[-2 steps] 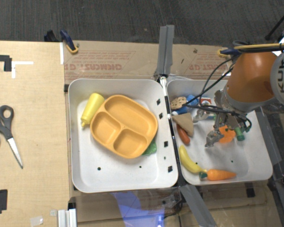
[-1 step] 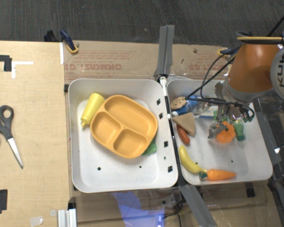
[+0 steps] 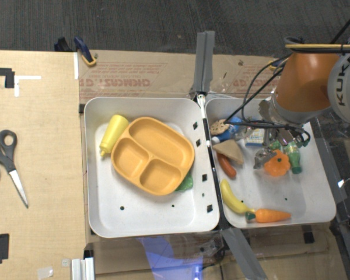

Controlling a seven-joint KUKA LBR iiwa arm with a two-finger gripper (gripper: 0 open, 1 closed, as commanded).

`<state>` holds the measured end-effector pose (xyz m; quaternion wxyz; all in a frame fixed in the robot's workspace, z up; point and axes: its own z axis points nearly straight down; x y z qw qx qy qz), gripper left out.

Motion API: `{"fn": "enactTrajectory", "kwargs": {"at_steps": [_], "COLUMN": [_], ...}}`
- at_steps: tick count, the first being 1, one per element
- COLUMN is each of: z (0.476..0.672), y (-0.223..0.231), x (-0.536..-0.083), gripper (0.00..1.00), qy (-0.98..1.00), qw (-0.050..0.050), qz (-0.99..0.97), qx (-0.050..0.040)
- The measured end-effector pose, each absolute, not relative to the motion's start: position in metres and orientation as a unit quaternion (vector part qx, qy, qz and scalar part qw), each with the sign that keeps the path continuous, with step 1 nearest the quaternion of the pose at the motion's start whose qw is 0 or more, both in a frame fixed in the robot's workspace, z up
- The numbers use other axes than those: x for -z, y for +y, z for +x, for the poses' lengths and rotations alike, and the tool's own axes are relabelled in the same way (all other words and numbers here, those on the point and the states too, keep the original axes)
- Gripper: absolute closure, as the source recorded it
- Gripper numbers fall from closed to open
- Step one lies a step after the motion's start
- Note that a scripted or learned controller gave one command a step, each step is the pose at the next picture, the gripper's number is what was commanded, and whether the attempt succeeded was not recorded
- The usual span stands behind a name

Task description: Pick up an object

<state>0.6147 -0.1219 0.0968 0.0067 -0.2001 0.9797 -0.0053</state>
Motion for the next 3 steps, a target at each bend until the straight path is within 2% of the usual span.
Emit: {"fn": "enactTrajectory", "kwargs": {"at_steps": [1,2,3], "z": [0.658,0.661,0.644], "y": [-0.158,-0.104,-0.111], "x": [-0.095,-0.097,-0.094], "gripper": [0.0,0.0,0.0], "qy": [0.951,0.945,0.951], "qw": [0.004,0.003,0.003], "qz": [-0.309,-0.326,-0.309], "qx": [0.001,0.0073,0.0009]}}
